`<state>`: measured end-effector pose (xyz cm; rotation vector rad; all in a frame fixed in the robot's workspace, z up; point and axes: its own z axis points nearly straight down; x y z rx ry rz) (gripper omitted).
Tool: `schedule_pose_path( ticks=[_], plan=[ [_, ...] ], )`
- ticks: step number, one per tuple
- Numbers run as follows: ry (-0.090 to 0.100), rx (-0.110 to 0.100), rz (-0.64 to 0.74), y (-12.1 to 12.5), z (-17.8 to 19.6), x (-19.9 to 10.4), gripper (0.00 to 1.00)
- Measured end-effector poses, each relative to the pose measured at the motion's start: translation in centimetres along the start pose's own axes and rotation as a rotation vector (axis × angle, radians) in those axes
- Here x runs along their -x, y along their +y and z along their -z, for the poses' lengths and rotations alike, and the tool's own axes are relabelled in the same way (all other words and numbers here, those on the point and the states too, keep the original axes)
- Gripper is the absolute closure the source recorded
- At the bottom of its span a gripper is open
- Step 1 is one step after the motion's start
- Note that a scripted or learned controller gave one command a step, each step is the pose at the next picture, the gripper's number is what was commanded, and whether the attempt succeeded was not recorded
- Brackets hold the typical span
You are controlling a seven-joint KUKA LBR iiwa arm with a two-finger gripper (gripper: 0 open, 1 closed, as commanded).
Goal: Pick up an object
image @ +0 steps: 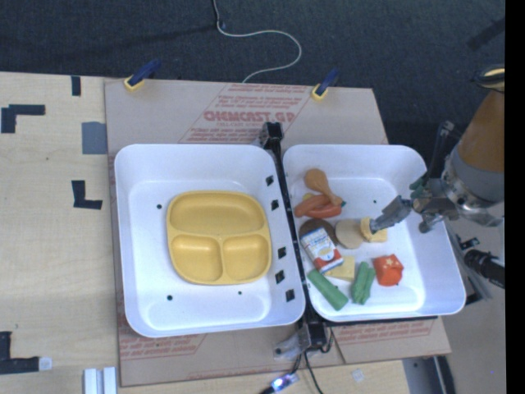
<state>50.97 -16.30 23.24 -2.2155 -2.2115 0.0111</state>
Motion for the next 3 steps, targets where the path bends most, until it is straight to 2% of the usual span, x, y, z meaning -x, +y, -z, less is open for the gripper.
schedule_pose_path(
  ticks=[1, 3],
  plan=[
    [-0.002, 0.011, 0.003, 0.2, 0.5, 0.0, 0.00],
    [-0.002, 0.005, 0.003, 1.4, -10.1, -0.5, 0.00]
  ],
)
